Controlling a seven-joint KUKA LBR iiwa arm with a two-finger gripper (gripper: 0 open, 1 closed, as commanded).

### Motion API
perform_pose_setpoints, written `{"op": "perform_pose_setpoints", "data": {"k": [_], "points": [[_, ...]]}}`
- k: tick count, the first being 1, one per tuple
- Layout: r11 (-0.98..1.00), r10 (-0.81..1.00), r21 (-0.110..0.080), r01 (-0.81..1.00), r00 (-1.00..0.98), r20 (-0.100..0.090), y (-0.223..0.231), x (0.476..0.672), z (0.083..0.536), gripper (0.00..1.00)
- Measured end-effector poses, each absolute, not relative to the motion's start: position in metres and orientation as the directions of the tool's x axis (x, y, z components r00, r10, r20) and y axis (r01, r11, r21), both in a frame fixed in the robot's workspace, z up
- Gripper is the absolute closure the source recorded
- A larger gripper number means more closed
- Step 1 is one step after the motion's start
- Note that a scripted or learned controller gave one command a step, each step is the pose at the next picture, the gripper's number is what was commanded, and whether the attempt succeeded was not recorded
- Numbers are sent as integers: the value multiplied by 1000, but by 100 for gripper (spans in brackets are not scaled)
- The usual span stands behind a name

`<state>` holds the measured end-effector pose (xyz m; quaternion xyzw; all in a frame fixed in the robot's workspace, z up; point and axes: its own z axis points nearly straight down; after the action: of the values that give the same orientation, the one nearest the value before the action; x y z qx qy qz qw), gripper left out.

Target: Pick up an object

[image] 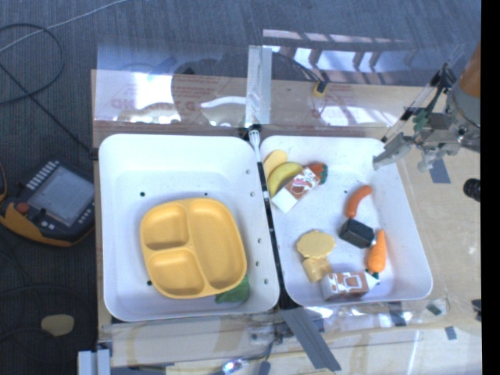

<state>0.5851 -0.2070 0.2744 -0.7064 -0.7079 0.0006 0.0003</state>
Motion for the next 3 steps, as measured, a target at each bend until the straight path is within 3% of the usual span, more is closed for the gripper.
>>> {"op": "perform_pose_setpoints", "data": {"k": [1, 2, 3], "points": [[-109, 994, -3, 994, 109, -1, -205, 561, 139, 0], [129, 992, 13, 992, -129, -4, -192, 509, 91, 0], [44, 999, 12, 999, -44, -3, -200, 578, 90, 0]]}}
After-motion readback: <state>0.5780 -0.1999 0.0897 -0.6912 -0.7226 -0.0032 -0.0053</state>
